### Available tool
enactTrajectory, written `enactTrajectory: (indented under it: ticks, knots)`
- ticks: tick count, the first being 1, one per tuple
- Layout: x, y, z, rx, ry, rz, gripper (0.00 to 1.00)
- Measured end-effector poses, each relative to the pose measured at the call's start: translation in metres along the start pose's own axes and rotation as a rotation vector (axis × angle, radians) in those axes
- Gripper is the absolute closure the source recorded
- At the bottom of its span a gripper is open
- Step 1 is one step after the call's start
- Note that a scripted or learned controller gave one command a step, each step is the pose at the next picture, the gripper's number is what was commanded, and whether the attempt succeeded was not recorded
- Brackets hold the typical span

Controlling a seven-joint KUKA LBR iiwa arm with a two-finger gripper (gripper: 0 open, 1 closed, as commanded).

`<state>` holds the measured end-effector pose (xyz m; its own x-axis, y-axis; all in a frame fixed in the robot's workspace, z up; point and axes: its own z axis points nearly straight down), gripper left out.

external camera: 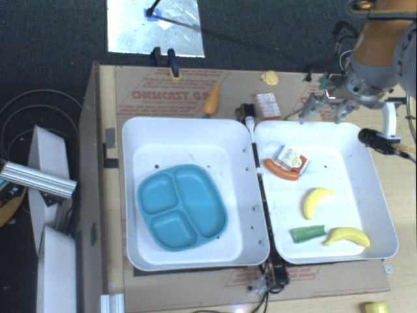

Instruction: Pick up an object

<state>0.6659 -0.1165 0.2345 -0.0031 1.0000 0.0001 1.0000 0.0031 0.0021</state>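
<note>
Right bin (378, 194): 2 bananas (316, 201) (348, 237), sausage (280, 169), green piece (307, 233).

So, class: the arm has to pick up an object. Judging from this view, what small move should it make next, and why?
Probably move the gripper forward and down over the right bin, toward the small carton. The gripper sits above the bin's far rim, holding nothing, and the carton, resting beside the sausage, looks like the nearest object.

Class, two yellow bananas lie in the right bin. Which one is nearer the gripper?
The upper banana, mid-bin, above the green piece. The other banana lies by the bin's bottom edge, farther from the gripper.
</note>
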Motion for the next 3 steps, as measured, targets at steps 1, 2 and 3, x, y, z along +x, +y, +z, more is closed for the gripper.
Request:
enactTrajectory:
  ticks: [1, 2, 3]
  knots:
    - [-0.035, -0.064, 0.086, 0.010, 0.001, 0.006, 0.00]
    - [-0.025, -0.117, 0.123, 0.008, 0.002, 0.004, 0.00]
    - [0.017, -0.160, 0.151, 0.005, 0.002, 0.002, 0.00]
